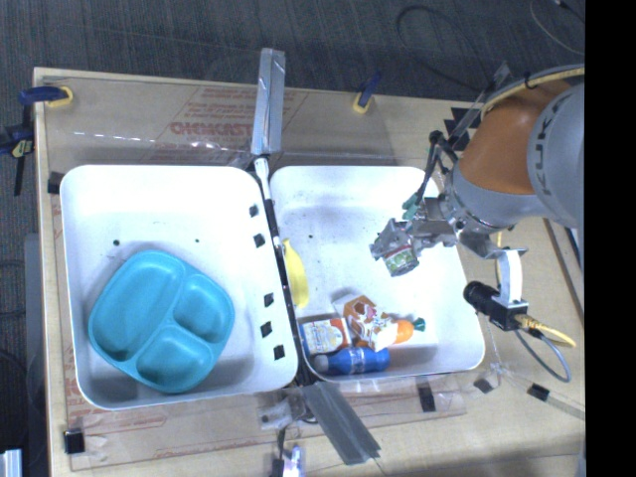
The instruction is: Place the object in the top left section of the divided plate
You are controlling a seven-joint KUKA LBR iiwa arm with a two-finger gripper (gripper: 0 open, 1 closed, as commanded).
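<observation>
Here, my arm (517,157) is reaching in from the right, wrist bent down, and my gripper (397,251) is hanging over the middle of the right bin (338,192). Whether it is spread or pressed together I cannot tell; something small with a green patch is sitting at its tip, too blurred to name.

The left bin (149,197) is carrying the blue plate (159,316), three sections, in its lower part. The right bin is keeping a yellow piece (295,274) against its left wall, and along its front a packet (320,334), an orange bottle (378,328) and a blue bottle (356,362), both bottles lying roughly left-to-right.
</observation>
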